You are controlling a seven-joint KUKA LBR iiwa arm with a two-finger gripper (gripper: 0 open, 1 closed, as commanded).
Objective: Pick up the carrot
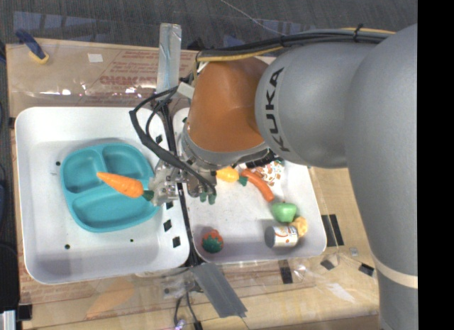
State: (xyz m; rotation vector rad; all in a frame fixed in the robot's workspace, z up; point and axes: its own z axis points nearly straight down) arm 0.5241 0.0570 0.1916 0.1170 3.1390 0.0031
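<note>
Camera view, looking down on two white bins side by side. Left bin (35,179): a teal divided plate (92,204), and across it the carrot (119,184), lying at a slant, orange body over the plate's middle ridge, green stub end pointing right toward the plate's edge. Right at that green tip, the gripper (170,188), hanging low over the divide between the bins, just beside the carrot's end. Fingers open or shut? Cannot tell, too tangled with cables and metal. Nothing seen between them; carrot flat on the plate. Above, the big grey arm (340,94) with its orange band (223,108), covering much of the right bin (316,240). In that bin: a yellow piece (227,174), a long red-orange piece (259,185), a green fruit (284,212), a small can (282,236), a red and green ball (212,240).
</note>
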